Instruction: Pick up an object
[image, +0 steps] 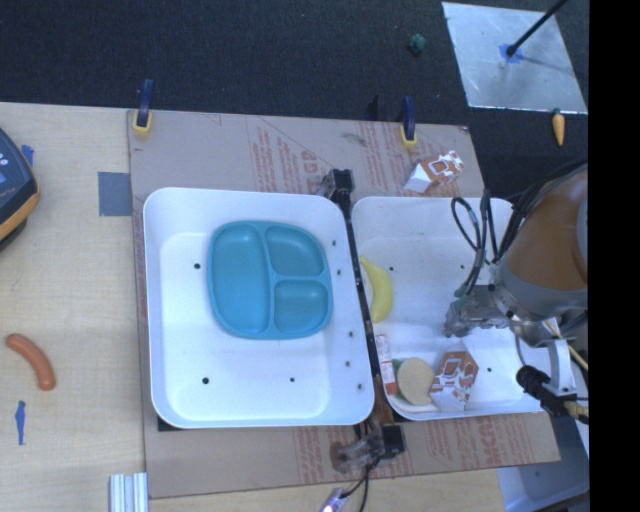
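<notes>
The arm (545, 250) looms over the right bin (420, 215); its gripper (470, 318) hangs beside the banana (378, 290), grip unreadable.

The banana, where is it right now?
In the camera view the banana lies in the right bin, against its left wall, next to the divider with the left bin. The round cracker sits just below it.

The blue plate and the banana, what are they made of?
The blue divided plate looks like smooth matte plastic: one even colour, moulded compartments. The banana looks like a plastic toy, evenly yellow and unmarked, though a real one can't be ruled out from this view.
</notes>
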